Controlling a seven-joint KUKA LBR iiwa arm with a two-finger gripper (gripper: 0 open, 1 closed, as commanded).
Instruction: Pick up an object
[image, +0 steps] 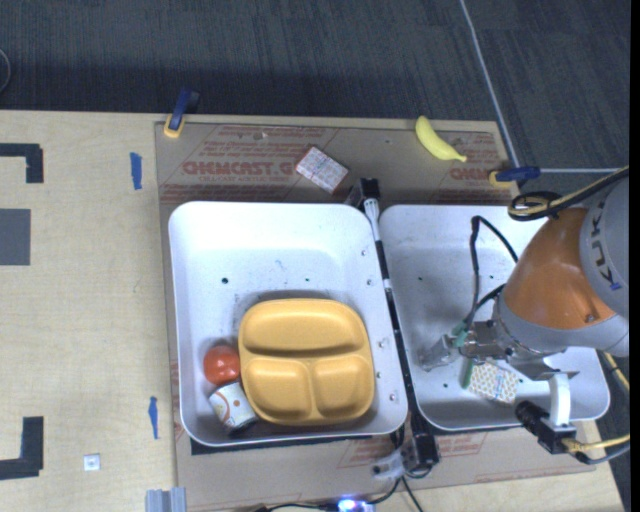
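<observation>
While the arm (560, 285) reaches in at lower right, its gripper (452, 348) sits low in the right bin (430, 240). Whether it grips anything cannot be told. A yellow tray (305, 360) fills the left bin (260, 235).

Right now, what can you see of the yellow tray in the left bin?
The yellow tray looks like smooth moulded plastic with rounded corners and three compartments: one long at the far side, two smaller nearer. It lies flat, open side up, in the near part of the left bin. An orange ball sits against its left edge.
</observation>
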